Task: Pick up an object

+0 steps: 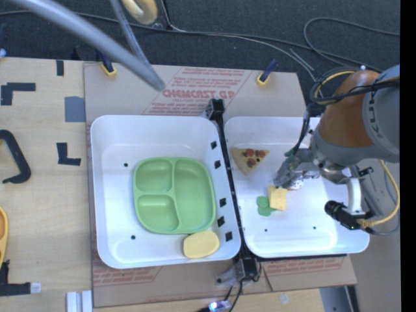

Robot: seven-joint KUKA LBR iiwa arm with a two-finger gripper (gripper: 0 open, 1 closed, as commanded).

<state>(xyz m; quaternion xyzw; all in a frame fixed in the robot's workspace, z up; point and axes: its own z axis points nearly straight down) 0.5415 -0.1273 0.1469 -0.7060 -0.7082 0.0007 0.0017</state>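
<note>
In the right bin (325,242) lie a pizza slice (249,158), a pale yellow cheese block (278,199) and a small green piece (263,206) touching it. My gripper (290,177) hangs low over the right bin, just up and to the right of the cheese block and to the right of the pizza slice. The fingers are dark and blurred, so their state is unclear. Nothing shows plainly between them. The left bin (107,142) holds a green divided plate (174,195) and a yellow oval piece (201,244) at its front.
The grey arm with its orange band (351,119) fills the right bin's back right side. A black divider clip strip (224,174) runs between the bins. Cables (279,44) trail over the dark floor behind the bench.
</note>
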